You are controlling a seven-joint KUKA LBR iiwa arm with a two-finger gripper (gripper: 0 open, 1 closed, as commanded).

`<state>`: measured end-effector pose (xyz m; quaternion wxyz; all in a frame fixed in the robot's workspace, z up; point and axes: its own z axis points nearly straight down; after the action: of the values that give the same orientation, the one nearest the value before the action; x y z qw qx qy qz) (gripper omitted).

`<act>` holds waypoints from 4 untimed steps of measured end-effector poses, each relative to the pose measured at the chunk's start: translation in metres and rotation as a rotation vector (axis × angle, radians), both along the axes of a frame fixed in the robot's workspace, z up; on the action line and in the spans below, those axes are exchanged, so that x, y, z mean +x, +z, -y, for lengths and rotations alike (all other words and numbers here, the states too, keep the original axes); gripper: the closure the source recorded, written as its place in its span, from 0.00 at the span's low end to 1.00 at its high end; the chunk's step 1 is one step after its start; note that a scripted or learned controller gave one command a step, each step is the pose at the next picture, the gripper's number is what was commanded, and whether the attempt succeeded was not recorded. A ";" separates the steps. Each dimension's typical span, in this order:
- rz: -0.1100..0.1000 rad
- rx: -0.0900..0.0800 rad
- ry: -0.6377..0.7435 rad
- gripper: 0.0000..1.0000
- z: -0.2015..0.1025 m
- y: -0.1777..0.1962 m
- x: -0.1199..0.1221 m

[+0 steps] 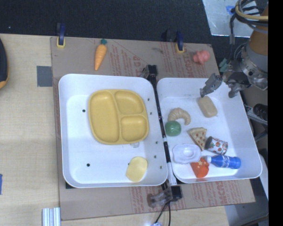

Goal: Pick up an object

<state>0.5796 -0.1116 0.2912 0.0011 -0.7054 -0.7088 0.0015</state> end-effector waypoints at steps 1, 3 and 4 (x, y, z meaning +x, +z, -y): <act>-0.008 -0.001 -0.003 0.00 0.052 -0.133 0.045; 0.000 0.000 0.000 0.00 0.076 -0.199 0.077; 0.000 -0.001 0.001 1.00 0.078 -0.188 0.077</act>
<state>0.6564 -0.1892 0.1034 0.0007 -0.7049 -0.7093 0.0021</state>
